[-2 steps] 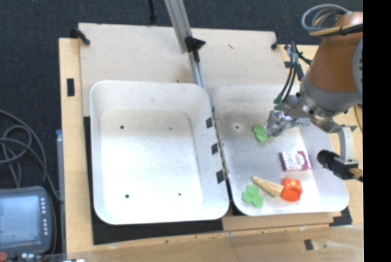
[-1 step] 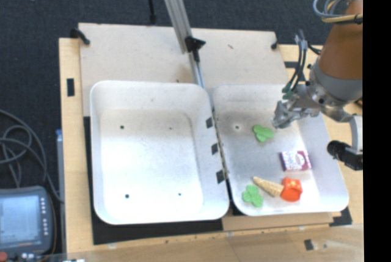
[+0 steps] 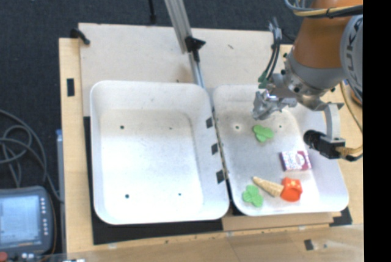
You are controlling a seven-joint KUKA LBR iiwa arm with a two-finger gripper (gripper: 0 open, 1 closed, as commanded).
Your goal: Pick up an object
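My gripper (image 3: 264,109) hangs over the back of the right bin (image 3: 238,151), just above and up-left of a small green piece (image 3: 264,132). Nothing shows between its fingers, and the piece lies on the bin floor. Further to the front lie a purple and white packet (image 3: 295,160), a tan cone (image 3: 266,185), an orange-red piece (image 3: 291,189) beside the cone, and a second green piece (image 3: 252,195) near the front rim.
The left bin (image 3: 153,151) stands beside the right one, sharing a middle rim. A slanted metal pole (image 3: 177,10) rises from the bench behind the bins. A black fitting (image 3: 322,143) on the arm hangs over the right bin's right side.
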